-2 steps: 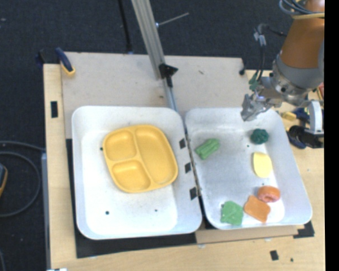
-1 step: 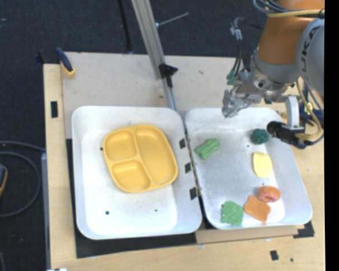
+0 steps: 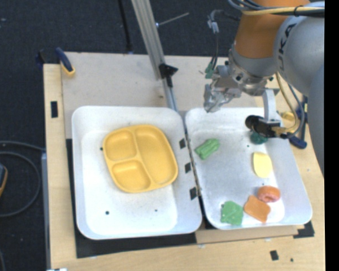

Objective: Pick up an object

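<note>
Gripper hangs over your right bin's far rim, its grip state unreadable, with the green block just below and bare floor between.

Evenly and softly lit from overhead, with no hard shadows across the bench. Brightest on the 2 white bins: the left bin and the right bin, both near washed out, surface grain barely held. Thin soft shadows under the yellow tray and the small pieces. Faint sheen on the orange band and the slanting metal rail. Dark, underexposed floor around the bench, detail lost. Overall soft, low-resolution focus; gripper smeared and indistinct. No marked bending at the edges.
</note>
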Robot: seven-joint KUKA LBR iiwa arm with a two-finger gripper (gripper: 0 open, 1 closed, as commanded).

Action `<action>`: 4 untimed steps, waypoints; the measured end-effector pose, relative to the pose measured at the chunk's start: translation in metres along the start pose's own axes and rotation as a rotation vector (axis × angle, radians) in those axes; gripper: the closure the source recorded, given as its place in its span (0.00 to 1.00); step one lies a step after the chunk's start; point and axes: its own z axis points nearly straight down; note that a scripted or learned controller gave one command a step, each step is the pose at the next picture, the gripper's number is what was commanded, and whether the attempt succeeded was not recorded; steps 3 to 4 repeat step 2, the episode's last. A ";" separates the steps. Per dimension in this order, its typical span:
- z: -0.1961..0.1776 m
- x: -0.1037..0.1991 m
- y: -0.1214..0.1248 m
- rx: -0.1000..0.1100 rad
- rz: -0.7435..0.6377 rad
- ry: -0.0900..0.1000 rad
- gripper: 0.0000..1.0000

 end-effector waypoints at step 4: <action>0.037 0.094 0.026 0.001 -0.001 0.001 1.00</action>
